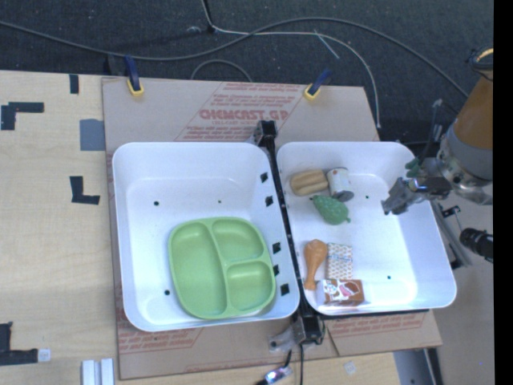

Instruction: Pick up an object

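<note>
The right bin (417,239) holds several small items: a tan bread roll (309,182) with a grey-and-white piece (340,183) beside it, a green leafy toy (330,209), an orange chicken drumstick (314,261), a pale waffle-like square (340,259) and a red-and-white packet (343,292). My gripper (397,201) hangs over the bin's right part, right of the green toy and apart from every item. Nothing shows between its fingers.
The left bin (136,183) holds a green divided plate (221,267). A black divider (276,215) runs between the bins. Cables cross the dark floor at the back, and clamps (132,83) pin the cardboard sheet under the bins.
</note>
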`<control>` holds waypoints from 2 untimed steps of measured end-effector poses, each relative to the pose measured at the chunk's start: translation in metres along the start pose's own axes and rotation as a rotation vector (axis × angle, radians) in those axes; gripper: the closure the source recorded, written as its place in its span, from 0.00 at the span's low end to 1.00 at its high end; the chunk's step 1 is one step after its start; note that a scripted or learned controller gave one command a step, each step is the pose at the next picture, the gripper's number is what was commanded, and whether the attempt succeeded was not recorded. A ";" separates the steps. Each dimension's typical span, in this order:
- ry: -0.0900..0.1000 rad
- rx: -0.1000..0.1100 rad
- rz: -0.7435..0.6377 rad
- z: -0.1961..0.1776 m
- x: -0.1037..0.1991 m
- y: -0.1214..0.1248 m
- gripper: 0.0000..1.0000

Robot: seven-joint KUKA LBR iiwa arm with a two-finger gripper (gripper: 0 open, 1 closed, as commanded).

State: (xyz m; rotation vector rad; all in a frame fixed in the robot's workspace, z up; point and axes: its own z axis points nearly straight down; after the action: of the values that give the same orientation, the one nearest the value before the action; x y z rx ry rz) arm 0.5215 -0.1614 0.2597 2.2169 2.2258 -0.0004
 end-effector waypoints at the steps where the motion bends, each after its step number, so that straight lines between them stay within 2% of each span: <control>1: 0.001 0.001 -0.001 -0.003 0.048 0.019 1.00; 2: 0.001 0.001 -0.002 -0.005 0.094 0.039 1.00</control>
State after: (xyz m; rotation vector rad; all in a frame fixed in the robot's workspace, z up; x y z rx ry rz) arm 0.5603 -0.0674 0.2642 2.2158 2.2285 -0.0007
